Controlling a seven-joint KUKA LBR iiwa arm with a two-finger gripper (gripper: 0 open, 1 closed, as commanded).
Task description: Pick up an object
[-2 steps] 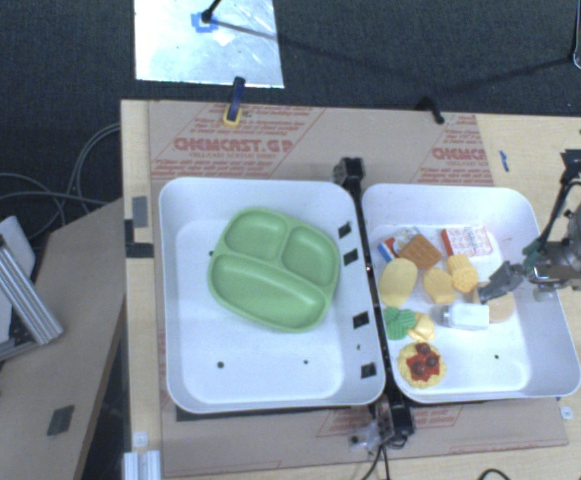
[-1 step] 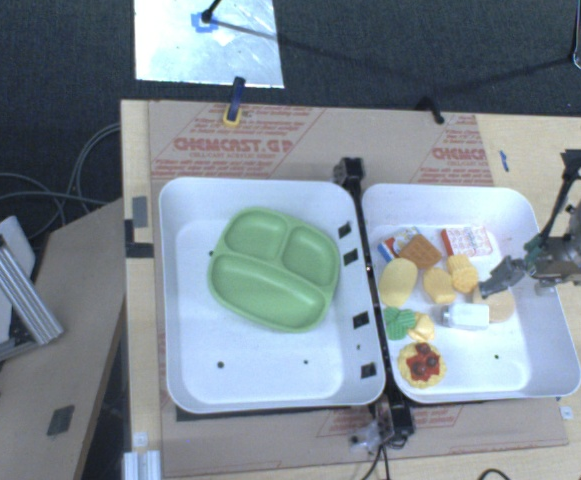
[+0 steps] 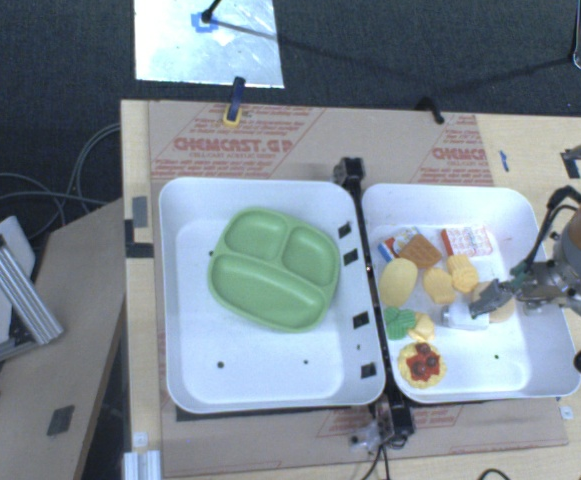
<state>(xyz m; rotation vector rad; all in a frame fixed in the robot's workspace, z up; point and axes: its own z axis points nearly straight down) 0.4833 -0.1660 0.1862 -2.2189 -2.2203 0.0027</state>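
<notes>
The right bin (image 3: pixel 500 368) holds several toy foods. Among them are a yellow lemon shape (image 3: pixel 399 280), an orange cracker (image 3: pixel 423 250), a red-and-white packet (image 3: pixel 467 240), yellow chunks (image 3: pixel 440 286), a green leafy piece (image 3: pixel 400 321) and a round tart with red topping (image 3: pixel 422 364). My gripper (image 3: pixel 487 300) reaches in from the right and hangs low over the middle of this bin. It is just right of the yellow chunks and directly above a small white object (image 3: pixel 459 316). Nothing visibly hangs from it.
In the left bin (image 3: pixel 185 368) lies a green divided plate (image 3: pixel 275 268). A black divider (image 3: pixel 365 268) runs between the bins. The arm's grey wrist (image 3: pixel 580 268) crosses the right bin's right rim. Cardboard lies under both bins.
</notes>
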